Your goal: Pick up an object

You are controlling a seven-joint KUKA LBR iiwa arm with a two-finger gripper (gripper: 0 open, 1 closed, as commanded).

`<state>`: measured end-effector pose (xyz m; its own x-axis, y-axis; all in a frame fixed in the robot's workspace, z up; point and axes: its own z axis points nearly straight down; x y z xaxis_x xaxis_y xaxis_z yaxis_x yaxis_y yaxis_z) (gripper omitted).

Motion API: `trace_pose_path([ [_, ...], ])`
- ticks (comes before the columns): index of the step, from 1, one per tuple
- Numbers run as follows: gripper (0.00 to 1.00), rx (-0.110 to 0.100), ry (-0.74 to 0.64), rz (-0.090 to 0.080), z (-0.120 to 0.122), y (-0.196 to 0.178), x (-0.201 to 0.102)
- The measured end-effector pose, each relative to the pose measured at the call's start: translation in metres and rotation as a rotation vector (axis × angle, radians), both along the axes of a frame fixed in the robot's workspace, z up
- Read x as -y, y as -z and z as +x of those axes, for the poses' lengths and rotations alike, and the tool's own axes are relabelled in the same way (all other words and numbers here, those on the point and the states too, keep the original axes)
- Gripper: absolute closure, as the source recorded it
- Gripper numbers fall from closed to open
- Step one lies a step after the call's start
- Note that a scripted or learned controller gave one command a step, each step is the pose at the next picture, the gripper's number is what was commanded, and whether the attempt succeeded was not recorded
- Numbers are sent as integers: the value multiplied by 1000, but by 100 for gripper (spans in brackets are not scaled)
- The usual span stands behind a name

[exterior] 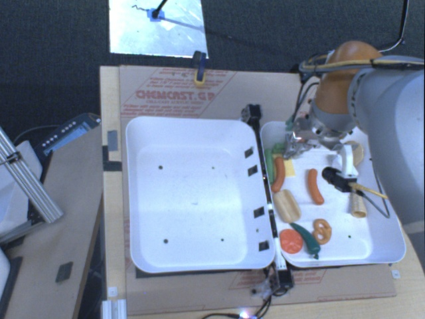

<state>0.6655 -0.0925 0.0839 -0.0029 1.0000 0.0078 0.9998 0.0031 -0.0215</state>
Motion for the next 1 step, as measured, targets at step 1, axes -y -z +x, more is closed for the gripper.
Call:
trace_pose_path([
  [1,100,19,3,-8,-51,0,12],
])
